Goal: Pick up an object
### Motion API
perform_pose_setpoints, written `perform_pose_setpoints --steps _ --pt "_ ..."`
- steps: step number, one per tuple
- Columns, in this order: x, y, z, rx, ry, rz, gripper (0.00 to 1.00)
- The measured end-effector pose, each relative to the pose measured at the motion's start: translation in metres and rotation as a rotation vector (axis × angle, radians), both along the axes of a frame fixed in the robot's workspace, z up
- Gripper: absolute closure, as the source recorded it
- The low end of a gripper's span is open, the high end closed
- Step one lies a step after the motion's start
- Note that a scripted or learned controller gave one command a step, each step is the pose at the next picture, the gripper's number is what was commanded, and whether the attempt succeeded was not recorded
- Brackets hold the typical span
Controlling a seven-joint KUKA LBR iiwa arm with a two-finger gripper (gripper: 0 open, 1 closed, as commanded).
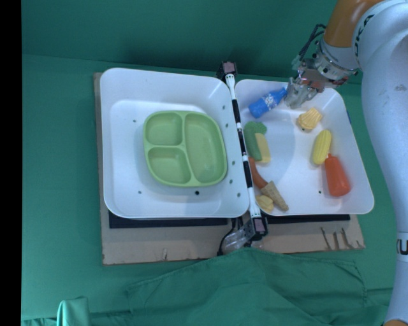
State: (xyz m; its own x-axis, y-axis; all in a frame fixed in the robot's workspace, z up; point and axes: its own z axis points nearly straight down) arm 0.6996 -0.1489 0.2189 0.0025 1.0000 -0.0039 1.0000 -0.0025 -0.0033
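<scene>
One blue bottle (pixel 267 102) lies in the right bin (pixel 357 191), at nine o'clock of the gripper (pixel 298 94), its long axis pointing toward it; grip state unclear.

Two white bins (pixel 127 89) sit on brown cardboard (pixel 159 245) over a green cloth (pixel 57 191). A light green divided plate (pixel 185 148) lies in the left bin. The right bin (pixel 357 191) holds a blue bottle (pixel 266 103) with a white label, a yellow corn cob (pixel 321 146), an orange-red ice lolly (pixel 336 176), a small yellow piece (pixel 309 119), a green and yellow vegetable (pixel 257 141) and a tan cone (pixel 275 195). The arm (pixel 382 83) is grey with an orange band (pixel 344 19).
</scene>
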Motion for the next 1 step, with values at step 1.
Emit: perform_pose_setpoints --steps 1 --pt "0.0007 -0.0198 0.0115 -0.001 -0.008 -0.002 1.00"
